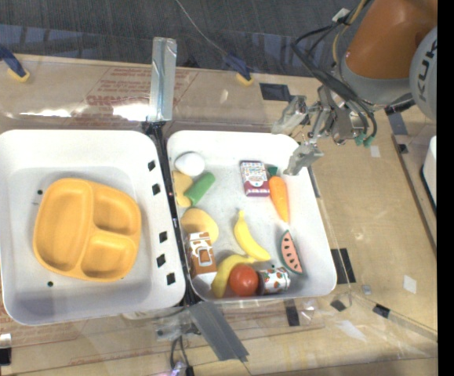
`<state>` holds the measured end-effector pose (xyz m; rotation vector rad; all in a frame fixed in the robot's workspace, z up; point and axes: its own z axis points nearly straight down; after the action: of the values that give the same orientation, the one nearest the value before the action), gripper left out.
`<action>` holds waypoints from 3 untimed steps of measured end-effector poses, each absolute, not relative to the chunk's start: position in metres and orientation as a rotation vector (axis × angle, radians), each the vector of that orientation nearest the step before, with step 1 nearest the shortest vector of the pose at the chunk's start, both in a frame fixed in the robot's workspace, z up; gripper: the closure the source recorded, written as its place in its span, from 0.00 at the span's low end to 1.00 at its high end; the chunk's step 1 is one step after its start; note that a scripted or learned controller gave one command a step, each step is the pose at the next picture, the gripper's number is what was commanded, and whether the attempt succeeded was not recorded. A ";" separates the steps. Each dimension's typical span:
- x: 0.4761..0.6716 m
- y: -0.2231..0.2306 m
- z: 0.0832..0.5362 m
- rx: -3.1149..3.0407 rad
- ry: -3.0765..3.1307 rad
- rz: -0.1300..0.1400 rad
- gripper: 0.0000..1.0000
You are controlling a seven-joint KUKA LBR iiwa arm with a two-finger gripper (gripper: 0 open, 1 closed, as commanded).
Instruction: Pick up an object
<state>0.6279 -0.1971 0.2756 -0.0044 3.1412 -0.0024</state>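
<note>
The right bin (314,210) holds toy food: a white egg (189,163), a green cylinder (201,187), a small maroon carton (252,178), a carrot (279,197), a banana (248,238), a watermelon slice (290,251), a red tomato (243,280), a small can (274,280) and an orange-brown box (202,254). My gripper (303,149) hangs over the bin's far right corner, above and just right of the maroon carton and the carrot's top. Nothing shows between its fingers.
The left bin (7,210) holds a yellow divided plate (85,227). A metal strip (162,77) stands upright behind the wall between the bins. Bare bench (383,233) lies to the right of the right bin. Cables trail from the wrist.
</note>
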 end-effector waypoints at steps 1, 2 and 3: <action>0.650 -0.201 0.147 -0.102 3.150 0.006 0.00; 0.627 -0.184 0.091 0.009 3.144 0.002 0.00; 0.630 -0.183 0.104 -0.002 3.137 -0.001 1.00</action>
<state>0.6297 -0.1831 0.1043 -0.0022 3.1368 -0.0012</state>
